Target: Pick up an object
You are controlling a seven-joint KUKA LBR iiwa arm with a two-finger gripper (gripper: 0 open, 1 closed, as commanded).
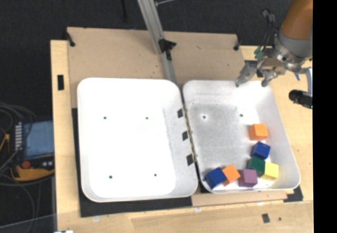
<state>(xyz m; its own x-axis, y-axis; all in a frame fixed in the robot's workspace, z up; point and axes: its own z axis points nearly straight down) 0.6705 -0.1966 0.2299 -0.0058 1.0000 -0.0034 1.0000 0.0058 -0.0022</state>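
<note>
Several small coloured cubes lie in the right bin. An orange cube sits alone near the right wall. Below it a blue cube, a green cube and a yellow cube crowd the near right corner. Along the near wall lie a purple cube, a second orange cube and a second blue cube. My gripper hangs above the bin's far right corner, well away from the cubes. Its two fingers stand apart with nothing between them.
The left bin sits beside the right one, joined by dark clips. A slanted metal pole rises from behind the bins. Cables and a small device lie off the bench's left edge.
</note>
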